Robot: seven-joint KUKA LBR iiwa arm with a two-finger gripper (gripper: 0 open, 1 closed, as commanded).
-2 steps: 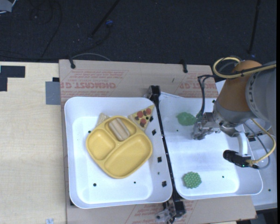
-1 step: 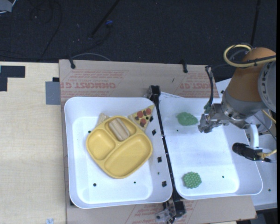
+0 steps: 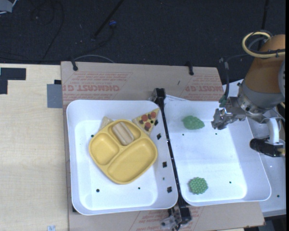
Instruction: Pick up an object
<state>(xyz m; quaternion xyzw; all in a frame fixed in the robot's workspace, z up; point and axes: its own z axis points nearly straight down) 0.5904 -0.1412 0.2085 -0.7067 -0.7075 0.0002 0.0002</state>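
Over the right bin's (image 3: 241,177) far right corner: gripper (image 3: 220,121), carried on the grey arm (image 3: 260,93) with its orange band (image 3: 269,66). Nothing sits between its parts; whether it is released or clenched cannot be told from this slant. It hangs above bare white floor, touching no object, with the nearer green item just to its left.

Right bin, contents:
- Green leafy piece (image 3: 193,123), near the far edge, left of centre, lying flat on the floor.
- Green round bumpy piece (image 3: 198,185), near the front edge, left of centre, well apart from the leafy one.
- Middle of the floor bare apart from a few small dark dots.

Left bin (image 3: 82,186), contents:
- Yellow divided tray (image 3: 130,160), centred and turned at an angle, with three compartments.
- Tan bun-like piece (image 3: 123,132), in the tray's far compartment; the other two compartments show plain yellow.
- Pizza slice (image 3: 148,120), at the far right corner, just beside the tray's far rim, its tip pointing toward the divider between the bins.

Both bins rest side by side on a cardboard sheet (image 3: 135,81) on the bench (image 3: 24,153).
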